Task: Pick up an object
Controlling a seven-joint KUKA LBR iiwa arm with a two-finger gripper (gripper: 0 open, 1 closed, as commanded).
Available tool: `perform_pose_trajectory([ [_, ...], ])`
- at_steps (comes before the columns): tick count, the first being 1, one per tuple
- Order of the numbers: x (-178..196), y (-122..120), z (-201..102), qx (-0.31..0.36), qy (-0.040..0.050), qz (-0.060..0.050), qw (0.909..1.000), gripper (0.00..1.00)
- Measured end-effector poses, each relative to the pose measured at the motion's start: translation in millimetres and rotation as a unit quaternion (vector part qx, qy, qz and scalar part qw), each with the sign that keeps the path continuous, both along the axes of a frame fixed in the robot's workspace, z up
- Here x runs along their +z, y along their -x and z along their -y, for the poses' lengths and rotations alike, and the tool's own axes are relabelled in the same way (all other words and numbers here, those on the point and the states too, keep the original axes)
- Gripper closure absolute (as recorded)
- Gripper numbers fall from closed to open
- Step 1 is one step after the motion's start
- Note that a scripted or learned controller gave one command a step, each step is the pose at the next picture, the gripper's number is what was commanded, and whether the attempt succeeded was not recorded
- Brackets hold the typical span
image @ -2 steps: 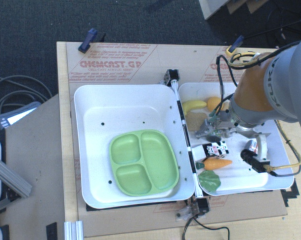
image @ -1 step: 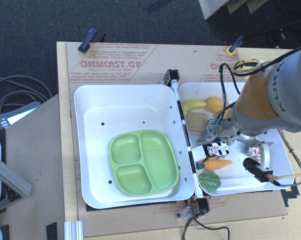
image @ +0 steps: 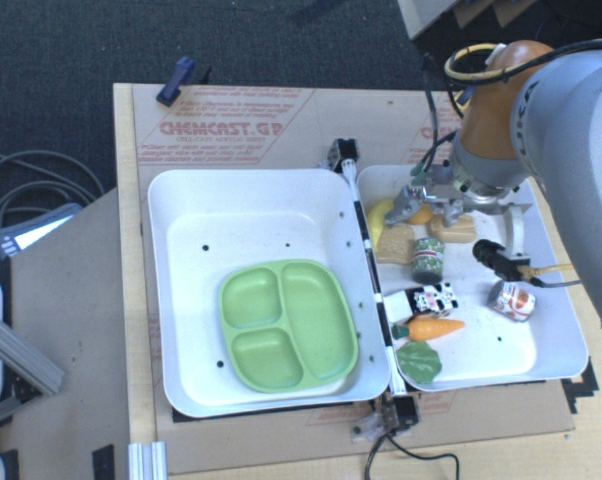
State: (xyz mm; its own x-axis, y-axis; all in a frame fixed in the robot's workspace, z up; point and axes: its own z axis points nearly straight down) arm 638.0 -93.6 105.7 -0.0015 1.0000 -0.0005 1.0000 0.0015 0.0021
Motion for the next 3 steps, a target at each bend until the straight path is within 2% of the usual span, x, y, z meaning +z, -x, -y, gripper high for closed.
perform_pose_trajectory([
  [1,-17,39,11,0.0,0.0003,0.003,1.0,0.0],
  [3,-17,98,9,-0.001,0.0019,0.005,1.0,0.0],
])
